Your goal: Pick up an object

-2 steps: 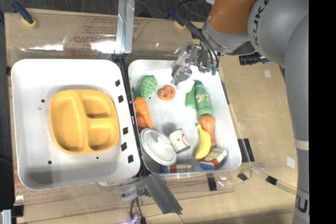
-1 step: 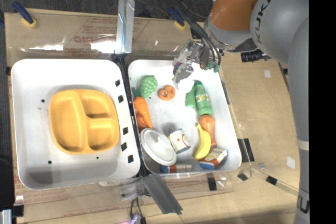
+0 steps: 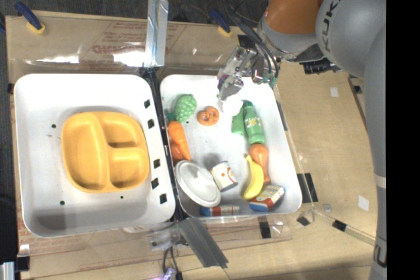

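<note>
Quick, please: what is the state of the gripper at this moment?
Gripper: above the right bin's far end, holding nothing visible; open or closed cannot be told.

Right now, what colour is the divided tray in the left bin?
Yellow, the divided tray, seen in the camera view.

"KUKA" stands in dark letters on the grey arm (image 3: pixel 348 10); faint red print on the cardboard sheet (image 3: pixel 125 39) is unreadable.

two bins (image 3: pixel 33 141), one tray (image 3: pixel 105 147), one banana (image 3: pixel 253 179)
</note>
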`<state>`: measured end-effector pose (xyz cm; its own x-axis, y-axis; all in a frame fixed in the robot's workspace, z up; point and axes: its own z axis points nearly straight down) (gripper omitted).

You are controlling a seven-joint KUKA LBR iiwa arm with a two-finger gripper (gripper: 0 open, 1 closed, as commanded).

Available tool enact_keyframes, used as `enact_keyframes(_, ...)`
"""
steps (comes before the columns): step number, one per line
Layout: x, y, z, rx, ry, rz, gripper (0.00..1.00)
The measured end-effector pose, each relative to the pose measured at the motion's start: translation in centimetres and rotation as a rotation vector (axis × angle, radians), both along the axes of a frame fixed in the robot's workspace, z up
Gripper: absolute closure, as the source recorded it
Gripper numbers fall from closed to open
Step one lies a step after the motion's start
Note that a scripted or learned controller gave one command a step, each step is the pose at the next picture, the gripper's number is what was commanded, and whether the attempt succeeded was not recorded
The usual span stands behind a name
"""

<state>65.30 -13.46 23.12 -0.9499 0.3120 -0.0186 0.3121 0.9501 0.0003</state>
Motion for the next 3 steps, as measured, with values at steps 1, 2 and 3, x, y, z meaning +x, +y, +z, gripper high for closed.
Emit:
enact_keyframes(1,0.1,0.0,1.1,-0.002,-0.005,0.004,1.00)
enact_keyframes(2,0.2,0.1,2.3,-0.003,-0.010,0.008,1.00)
enact_keyframes(3,0.4,0.1,3.4,-0.005,-0.015,0.011,1.00)
